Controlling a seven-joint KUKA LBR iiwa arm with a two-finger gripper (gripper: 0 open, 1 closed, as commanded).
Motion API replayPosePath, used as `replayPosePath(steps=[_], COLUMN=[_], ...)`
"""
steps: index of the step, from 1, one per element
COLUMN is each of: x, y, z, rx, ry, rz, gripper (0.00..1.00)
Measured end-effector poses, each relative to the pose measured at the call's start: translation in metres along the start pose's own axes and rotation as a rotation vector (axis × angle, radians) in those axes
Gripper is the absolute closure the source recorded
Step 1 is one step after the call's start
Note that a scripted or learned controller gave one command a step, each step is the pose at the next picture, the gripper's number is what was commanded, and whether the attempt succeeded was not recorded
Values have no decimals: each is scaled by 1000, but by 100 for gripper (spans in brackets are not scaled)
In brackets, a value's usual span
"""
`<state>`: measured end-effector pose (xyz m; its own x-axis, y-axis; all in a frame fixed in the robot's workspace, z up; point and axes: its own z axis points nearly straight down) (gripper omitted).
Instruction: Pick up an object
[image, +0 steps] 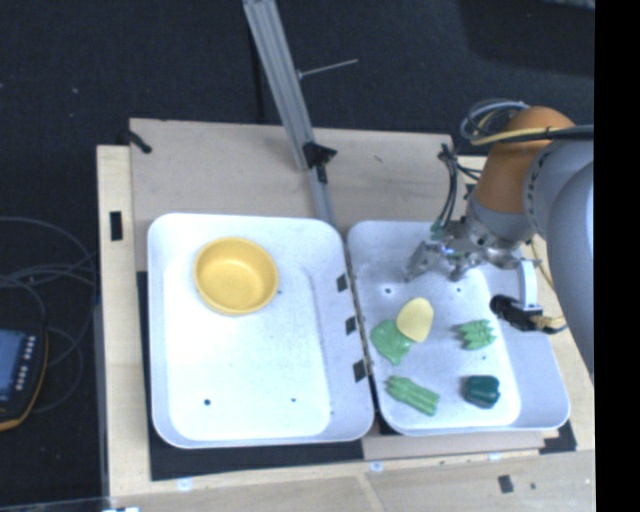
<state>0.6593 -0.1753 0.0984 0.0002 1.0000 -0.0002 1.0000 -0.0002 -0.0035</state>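
Tool (445, 262) hangs low over the far part of the right bin (540, 400), its two dark fingers spread apart with nothing between them. That spread suits an approach: whatever it takes must first fit into the gap. The arm (515, 170) reaches in from the right, its orange band above the wrist, so this bin is the easier one for it to work.

Candidates for the pick lie nearer in that bin, all apart from the tool. A pale yellow piece (416, 319) sits closest to the fingers, touching a light green piece (390, 341) at its left. A ridged green piece (413, 394) lies near the front wall, a dark green one (481, 390) to its right, and a small leafy green one (474, 333) toward the right wall. A black part (515, 313) hangs beside the arm.

In the left bin (170, 400) a yellow bowl (236, 275) stands alone, well away. The worktop (220, 170) carries both bins.

Nothing is gripped yet; the pale yellow piece looks the likeliest target.
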Motion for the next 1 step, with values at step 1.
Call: replayPosePath(steps=[1], x=[-1], y=[2], z=[-14], rx=[-6], ry=[-1], rz=[-1], gripper=[100])
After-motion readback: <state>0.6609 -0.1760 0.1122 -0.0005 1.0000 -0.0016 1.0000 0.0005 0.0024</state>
